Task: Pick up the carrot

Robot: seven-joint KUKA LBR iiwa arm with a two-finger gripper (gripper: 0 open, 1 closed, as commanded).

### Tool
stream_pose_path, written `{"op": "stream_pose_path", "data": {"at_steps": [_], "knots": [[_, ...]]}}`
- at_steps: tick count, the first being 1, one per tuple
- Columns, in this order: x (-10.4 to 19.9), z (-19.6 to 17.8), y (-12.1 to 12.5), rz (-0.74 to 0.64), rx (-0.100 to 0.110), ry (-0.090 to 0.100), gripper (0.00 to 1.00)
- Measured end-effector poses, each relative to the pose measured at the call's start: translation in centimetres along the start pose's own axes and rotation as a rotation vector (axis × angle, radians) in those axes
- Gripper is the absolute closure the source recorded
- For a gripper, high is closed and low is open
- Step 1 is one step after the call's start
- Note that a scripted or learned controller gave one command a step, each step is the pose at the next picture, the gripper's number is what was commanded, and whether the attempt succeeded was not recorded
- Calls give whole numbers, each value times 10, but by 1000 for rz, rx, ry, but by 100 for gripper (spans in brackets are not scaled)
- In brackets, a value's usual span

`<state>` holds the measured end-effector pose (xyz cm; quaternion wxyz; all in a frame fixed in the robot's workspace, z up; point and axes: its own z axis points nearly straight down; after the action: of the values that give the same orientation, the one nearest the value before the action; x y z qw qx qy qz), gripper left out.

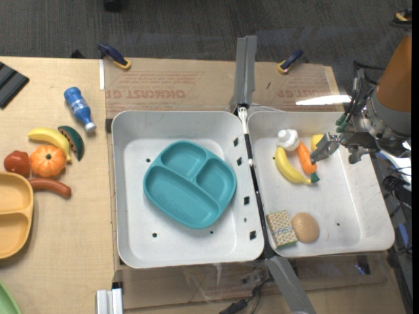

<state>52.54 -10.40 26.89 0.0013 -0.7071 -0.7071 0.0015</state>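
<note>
The carrot (305, 158) is small and orange with a green end. It lies in the right bin (353, 201) against the right side of a yellow banana (290, 166). My gripper (340, 150) hangs just right of the carrot, low over the bin. It is open, with nothing between its fingers. The left fingertip (321, 152) is right beside the carrot's upper end; I cannot tell whether they touch.
In the right bin there are also a white item (287, 138), a small yellow piece (317, 140), a cracker (280, 227) and a brown egg-shaped item (305, 227). A teal divided plate (190, 185) lies in the left bin. Toy food and a blue bottle (79, 109) lie on the bench at left.
</note>
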Motion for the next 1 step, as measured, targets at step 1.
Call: {"op": "stream_pose_path", "data": {"at_steps": [1], "knots": [[-58,50,28,-153,-2,0,0]]}}
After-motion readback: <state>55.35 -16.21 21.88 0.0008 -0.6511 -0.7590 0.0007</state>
